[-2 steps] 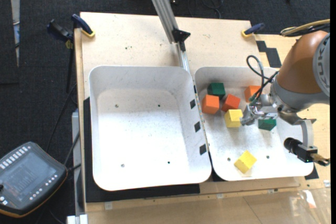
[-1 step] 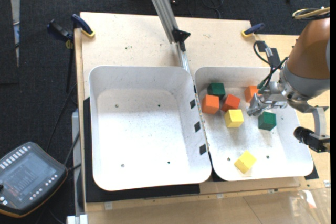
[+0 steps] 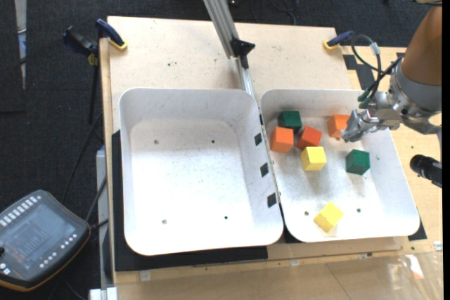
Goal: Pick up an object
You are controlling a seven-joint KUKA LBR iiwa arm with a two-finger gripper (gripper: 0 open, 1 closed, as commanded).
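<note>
The right bin (image 3: 404, 201) holds several small blocks. A green block (image 3: 289, 119), an orange block (image 3: 282, 139), a red-orange block (image 3: 309, 137) and a yellow block (image 3: 313, 158) cluster near its upper left. Another green block (image 3: 358, 161) lies to their right, and a second yellow block (image 3: 328, 216) sits near the front. An orange block (image 3: 337, 125) lies by the far right side. My gripper (image 3: 354, 128) hangs low over the bin, right beside this orange block on its right, and partly covers it.
The left bin (image 3: 128, 151) stands beside the right one, and the two share a raised middle wall (image 3: 266, 158). A slanted metal rail (image 3: 214, 0) runs from the back down to the bins. Blue-yellow clamps (image 3: 112, 35) grip the board's far corners.
</note>
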